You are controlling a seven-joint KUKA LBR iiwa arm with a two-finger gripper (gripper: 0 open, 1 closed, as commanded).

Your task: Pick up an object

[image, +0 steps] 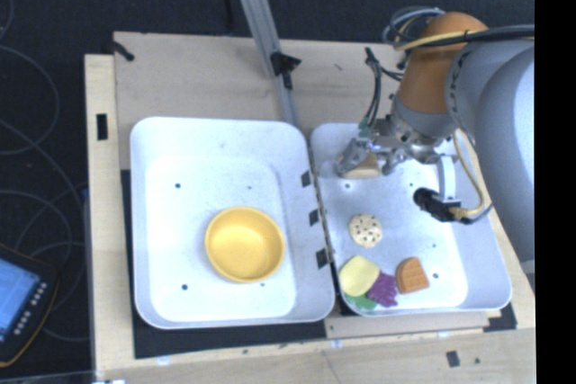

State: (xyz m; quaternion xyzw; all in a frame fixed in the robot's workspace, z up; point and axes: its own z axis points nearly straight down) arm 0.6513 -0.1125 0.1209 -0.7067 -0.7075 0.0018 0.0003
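Observation:
My gripper (pixel 366 159) is over the far left part of the right bin (pixel 477 270). A small tan object (pixel 364 167) sits between its two fingers (pixel 347 161), and the fingers are closed against it. I cannot tell whether the object is lifted off the bin floor. Nearer the camera in the same bin lie a round speckled cookie (pixel 365 230), a yellow-green piece (pixel 358 274), a purple grape bunch (pixel 384 290) and an orange-brown bread piece (pixel 411 274).
A yellow bowl (pixel 244 243) stands in the left bin (pixel 171 157). A slanted metal pole (pixel 261 22) rises behind the bins. The grey arm with its orange band (pixel 432 67) and a black cable fitting (pixel 434 204) hang over the right bin's far right.

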